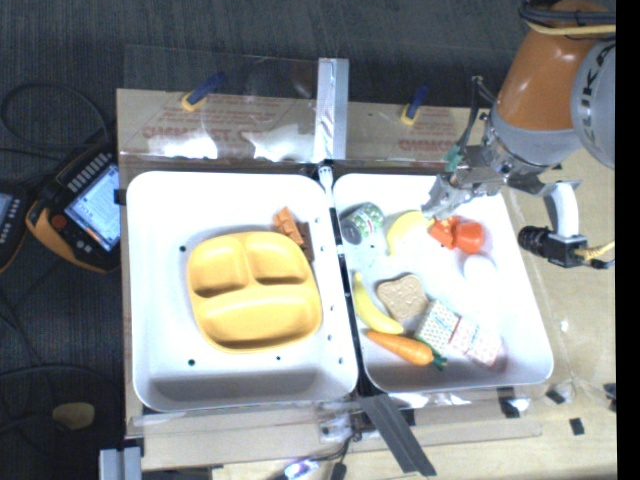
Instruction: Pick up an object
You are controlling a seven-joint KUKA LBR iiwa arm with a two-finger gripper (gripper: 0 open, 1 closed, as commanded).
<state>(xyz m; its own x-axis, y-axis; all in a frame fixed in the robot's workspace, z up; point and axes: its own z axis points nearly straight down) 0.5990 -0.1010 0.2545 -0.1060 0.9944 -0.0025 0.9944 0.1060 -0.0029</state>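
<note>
Approach step, by the look of it: gripper [447, 200] low over the right bin [530, 348], just beside the red tomato-like piece [457, 233] and touching or nearly touching its upper left. Finger spread impossible to tell from this angle; nothing visibly held. Likeliest target that red piece, lying right of the yellow lemon-shaped thing [403, 228]. Next move probably calls for settling squarely over the red piece, then closing and lifting straight up.
</note>
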